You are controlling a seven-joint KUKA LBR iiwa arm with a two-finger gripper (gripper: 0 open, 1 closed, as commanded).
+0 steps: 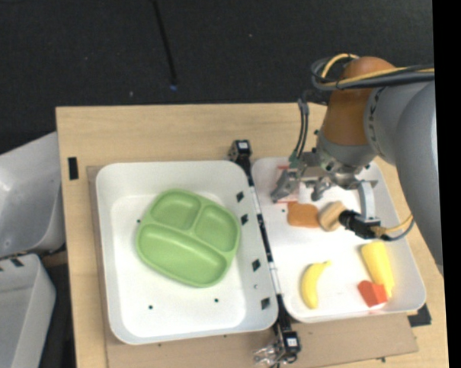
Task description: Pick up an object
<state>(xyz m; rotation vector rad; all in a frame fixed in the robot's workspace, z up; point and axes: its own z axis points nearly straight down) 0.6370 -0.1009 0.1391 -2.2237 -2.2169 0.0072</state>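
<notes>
A tan wooden bench (175, 132) carries two white bins (110, 223) side by side.

We are looking at two smooth, glossy white plastic bins (114, 223) sitting on a matt, pale wood-look bench (159, 129). The green divided plate (188, 237) is showing a soft plastic sheen, and the banana (313, 282) is looking smooth like plastic.
</notes>
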